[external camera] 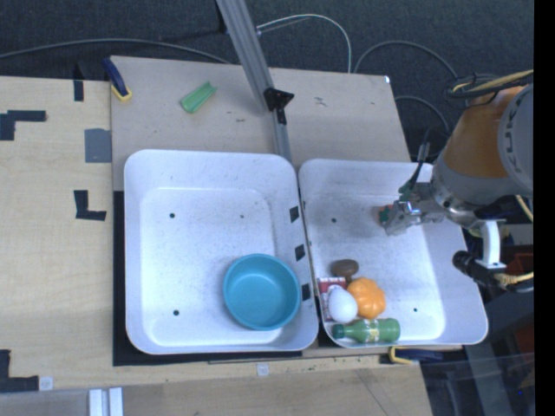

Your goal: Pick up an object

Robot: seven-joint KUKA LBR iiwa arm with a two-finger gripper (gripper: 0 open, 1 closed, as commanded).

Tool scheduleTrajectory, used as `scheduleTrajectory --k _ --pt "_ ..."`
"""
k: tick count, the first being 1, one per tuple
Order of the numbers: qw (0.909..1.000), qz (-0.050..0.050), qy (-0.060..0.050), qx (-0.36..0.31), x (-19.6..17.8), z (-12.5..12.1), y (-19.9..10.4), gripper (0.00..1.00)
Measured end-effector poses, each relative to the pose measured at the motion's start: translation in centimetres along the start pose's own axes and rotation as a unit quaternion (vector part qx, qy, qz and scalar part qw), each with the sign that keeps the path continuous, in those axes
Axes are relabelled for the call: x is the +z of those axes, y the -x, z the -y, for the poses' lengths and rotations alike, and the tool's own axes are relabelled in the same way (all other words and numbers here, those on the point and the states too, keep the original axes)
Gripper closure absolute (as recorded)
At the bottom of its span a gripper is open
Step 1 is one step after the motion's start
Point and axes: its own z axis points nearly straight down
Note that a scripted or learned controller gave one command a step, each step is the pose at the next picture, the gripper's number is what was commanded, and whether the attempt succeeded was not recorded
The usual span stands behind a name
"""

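The right bin has a cluster of things at its near left corner: a brown oval object, an orange fruit-like ball, a white egg-shaped object over a red-and-white item, and a green bottle lying on its side. A blue bowl stands in the left bin at its near right. My gripper hovers over the right bin's right half, above and to the right of the cluster, with nothing visibly between its fingers.
A grey metal pole slants from the top down to the gap between the bins. A green block and a blue-and-yellow clamp lie on the bench behind the left bin. Cables loop behind the right bin.
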Motion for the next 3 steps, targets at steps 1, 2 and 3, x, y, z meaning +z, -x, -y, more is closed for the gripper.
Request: scheduleTrajectory --k 1,2,3 --pt "1.0000 0.001 0.001 0.001 -6.2 0.3 0.0 1.00" --pt "1.0000 0.001 0.001 0.000 -11.5 0.8 -0.8 1.00" --pt "1.0000 -0.001 -0.002 -0.002 -11.7 0.1 -5.6 1.00"
